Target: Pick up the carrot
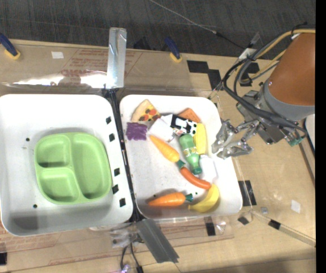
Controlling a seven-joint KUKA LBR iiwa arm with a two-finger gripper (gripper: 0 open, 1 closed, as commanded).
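While my gripper hangs w/ fingers spread and nothing between them at right-centre of frame, just outside the right bin, the carrot lies flat along that bin's lower edge, touching a banana. Looks like light, stiff, slick plastic. I'd pinch across its thick orange middle, away from the tapered tip.

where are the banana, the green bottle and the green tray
banana [207, 200], camera view, middle of its yellow curve
green bottle [189, 151], camera view, its body
green tray [72, 167], camera view, ridge between its compartments
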